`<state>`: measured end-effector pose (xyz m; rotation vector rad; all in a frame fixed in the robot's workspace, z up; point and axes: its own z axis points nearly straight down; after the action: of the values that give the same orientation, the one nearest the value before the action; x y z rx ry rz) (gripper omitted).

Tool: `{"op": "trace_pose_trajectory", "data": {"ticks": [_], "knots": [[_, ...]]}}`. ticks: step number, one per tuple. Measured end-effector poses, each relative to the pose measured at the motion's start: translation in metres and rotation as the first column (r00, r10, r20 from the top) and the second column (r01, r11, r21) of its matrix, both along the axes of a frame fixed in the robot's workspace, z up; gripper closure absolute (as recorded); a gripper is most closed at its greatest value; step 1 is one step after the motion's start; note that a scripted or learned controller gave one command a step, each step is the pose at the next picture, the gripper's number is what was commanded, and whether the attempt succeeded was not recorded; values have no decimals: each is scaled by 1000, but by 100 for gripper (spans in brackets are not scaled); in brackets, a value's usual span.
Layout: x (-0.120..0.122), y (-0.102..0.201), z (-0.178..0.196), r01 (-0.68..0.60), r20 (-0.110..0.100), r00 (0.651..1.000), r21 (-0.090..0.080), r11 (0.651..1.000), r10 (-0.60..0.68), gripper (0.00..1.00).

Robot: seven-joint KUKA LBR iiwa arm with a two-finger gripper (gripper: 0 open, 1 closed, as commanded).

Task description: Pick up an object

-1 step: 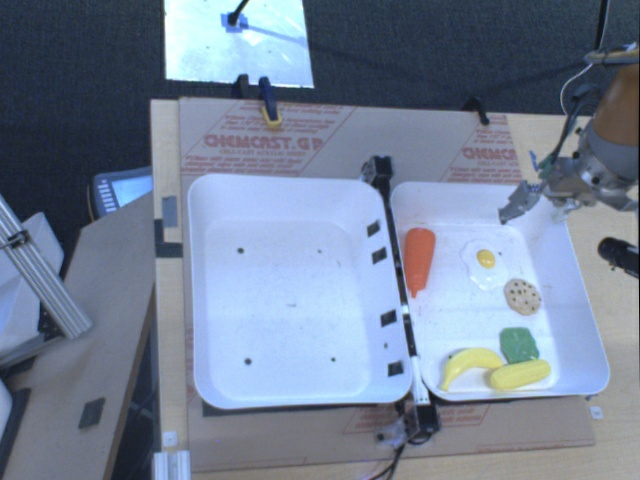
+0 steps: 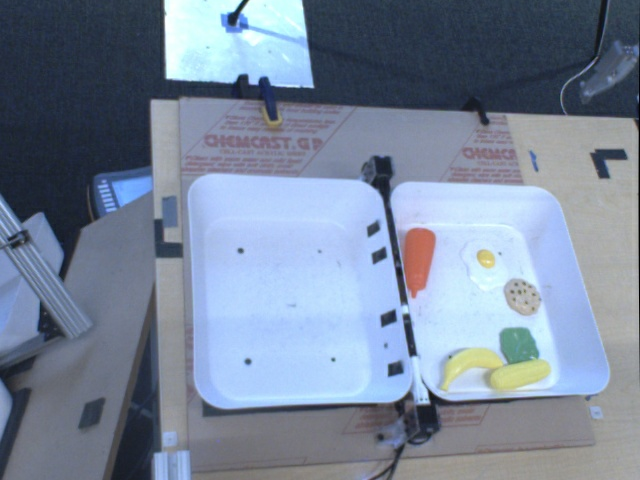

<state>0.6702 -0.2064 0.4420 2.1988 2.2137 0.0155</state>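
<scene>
Toy foods — carrot [image 2: 418,259] — right bin [image 2: 575,258]

Wooden bench [image 2: 570,158] carries a cardboard sheet [image 2: 300,133] w/ red print, clamped at the far edge by a yellow clamp [image 2: 268,103] and a black one. On the sheet, two shallow white bins side by side, touching along the middle, joined by black clips. Left bin [image 2: 200,298]; right bin [image 2: 575,288] near bench's right side. Black tape marks [image 2: 605,160] at the bench's far right corner.
</scene>
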Motion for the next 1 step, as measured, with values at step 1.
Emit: {"op": "trace_pose_trajectory", "data": {"ticks": [1], "knots": [[-1, 1, 1, -4, -14, 1000, 4, 1000, 4, 100]]}}
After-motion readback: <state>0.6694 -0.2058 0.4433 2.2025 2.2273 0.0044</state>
